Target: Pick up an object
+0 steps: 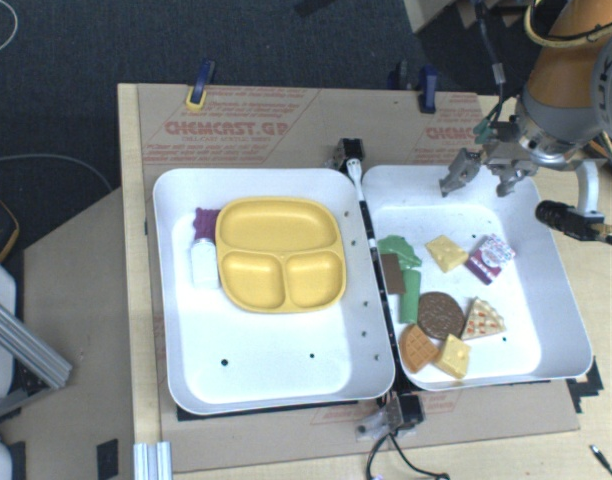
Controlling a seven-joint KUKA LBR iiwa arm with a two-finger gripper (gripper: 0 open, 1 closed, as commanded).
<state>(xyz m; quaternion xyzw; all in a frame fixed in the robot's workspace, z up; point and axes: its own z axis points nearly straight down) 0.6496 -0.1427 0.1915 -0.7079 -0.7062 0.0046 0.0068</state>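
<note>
Honestly, nothing's picked yet: the gripper point(486, 171) hangs spread open with nothing in it at upper right, over the right bin's point(556, 298) back edge. The toy food point(448, 298) sits lower down, probably all untouched.

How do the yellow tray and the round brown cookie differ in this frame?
The yellow tray is large and split into three compartments; the round brown cookie is small and flat. The tray lies in the left bin, the cookie in the right bin. The tray partly covers a white and purple item; the cookie sits among other toy foods. Both lie away from the claw.
</note>
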